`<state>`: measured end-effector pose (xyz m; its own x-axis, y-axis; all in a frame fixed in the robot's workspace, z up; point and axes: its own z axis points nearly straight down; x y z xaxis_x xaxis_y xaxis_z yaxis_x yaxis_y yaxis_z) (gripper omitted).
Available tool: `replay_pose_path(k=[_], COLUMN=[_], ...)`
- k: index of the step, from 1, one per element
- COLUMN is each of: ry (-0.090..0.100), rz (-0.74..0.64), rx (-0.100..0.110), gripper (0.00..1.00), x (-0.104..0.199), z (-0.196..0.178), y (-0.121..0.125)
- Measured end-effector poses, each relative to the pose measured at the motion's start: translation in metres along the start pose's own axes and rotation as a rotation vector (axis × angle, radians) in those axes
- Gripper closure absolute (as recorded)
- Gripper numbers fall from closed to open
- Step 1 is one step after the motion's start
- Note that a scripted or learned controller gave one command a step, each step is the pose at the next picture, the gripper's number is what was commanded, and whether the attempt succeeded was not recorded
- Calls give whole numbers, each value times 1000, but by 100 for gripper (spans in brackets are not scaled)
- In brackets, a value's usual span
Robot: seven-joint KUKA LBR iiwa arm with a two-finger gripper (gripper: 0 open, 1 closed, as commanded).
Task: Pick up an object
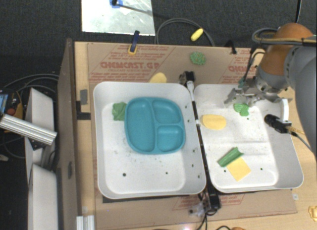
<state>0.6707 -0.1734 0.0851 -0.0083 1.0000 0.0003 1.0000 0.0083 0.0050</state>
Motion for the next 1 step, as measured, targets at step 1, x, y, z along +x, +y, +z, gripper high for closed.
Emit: replay_pose_path(k=[1], ry=[0], rz=[9], rx=[6], gripper=[0], x=[2], z=[-30], y=[-69])
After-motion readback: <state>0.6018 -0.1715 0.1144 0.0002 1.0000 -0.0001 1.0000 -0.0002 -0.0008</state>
